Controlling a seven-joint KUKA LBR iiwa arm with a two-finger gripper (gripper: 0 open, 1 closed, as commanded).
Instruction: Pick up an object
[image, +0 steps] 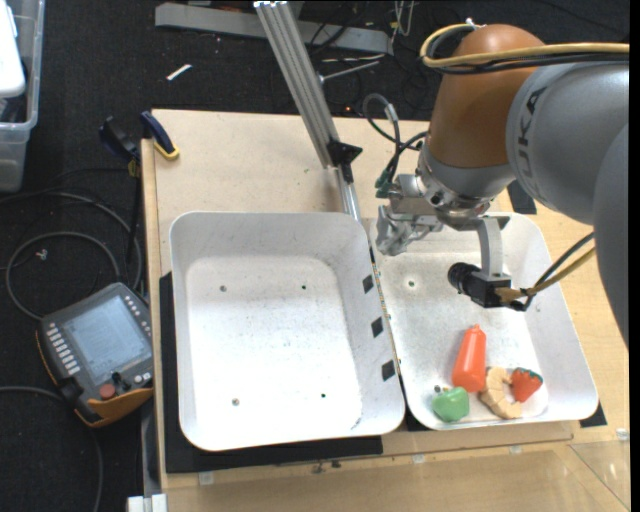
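Observation:
In the right bin (560, 300) an orange carrot-shaped toy (469, 358) lies near the front. A green piece (452, 403) sits just in front of it, and a tan piece (500, 392) with a red strawberry-like toy (526, 382) lies beside it at the front right. My gripper (398, 234) hangs over the back left corner of that bin, well behind the toys, with nothing visible between its fingers. The big grey and orange wrist hides part of the bin's back edge.
The left bin (190, 300) lies beside the right one, with small black clips along the shared rim (380, 325). A slanted metal pole (305, 85) rises behind the bins. A teach pendant (95, 345) lies on the floor at left.

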